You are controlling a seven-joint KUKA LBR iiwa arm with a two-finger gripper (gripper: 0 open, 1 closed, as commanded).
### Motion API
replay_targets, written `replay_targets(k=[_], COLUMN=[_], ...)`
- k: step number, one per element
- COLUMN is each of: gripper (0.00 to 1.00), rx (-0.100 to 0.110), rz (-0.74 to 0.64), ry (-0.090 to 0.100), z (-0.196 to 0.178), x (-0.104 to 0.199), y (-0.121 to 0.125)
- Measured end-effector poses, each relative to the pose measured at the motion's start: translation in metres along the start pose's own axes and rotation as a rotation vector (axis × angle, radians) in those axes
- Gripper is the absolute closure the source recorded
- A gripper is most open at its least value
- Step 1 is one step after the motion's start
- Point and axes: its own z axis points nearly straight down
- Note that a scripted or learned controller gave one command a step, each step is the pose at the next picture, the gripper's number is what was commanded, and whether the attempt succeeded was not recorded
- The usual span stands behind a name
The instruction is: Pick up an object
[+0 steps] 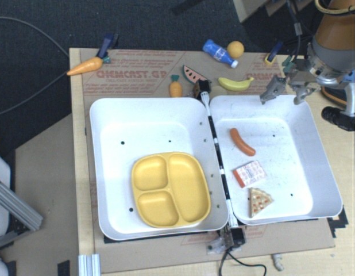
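Seen from above, the hand hangs at the far rim of the right bin, its two grey metal fingers spread apart with nothing between them. Nearer the camera than the hand, and to its left in the picture, three things lie on the bin's smooth white floor. One is a glossy orange-red sausage, a short rounded cylinder whose long axis runs diagonally from far-left to near-right. The second is a crinkly red-and-white wrapped packet, roughly rectangular. The third is a flat pizza slice, a wedge (its narrow tip points toward the camera's lower left).

Further left of the hand, the left bin holds one matte yellow plastic tray with three rounded compartments. On the cardboard-covered worktop just left of the hand lies one curved yellow banana; one blue bottle sits beyond it.
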Motion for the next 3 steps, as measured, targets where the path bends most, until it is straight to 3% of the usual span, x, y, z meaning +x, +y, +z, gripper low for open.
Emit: replay_targets(k=[1, 2, 3], gripper=[0.0, 0.0, 1.0], rx=[0.001, 0.001, -0.002], rz=[-0.001, 0.0, 0.0], ry=[0.001, 0.001, 0.0], z=[0.074, 0.161, 0.15], x=[0.035, 0.033, 0.033], y=[-0.012, 0.002, 0.003])
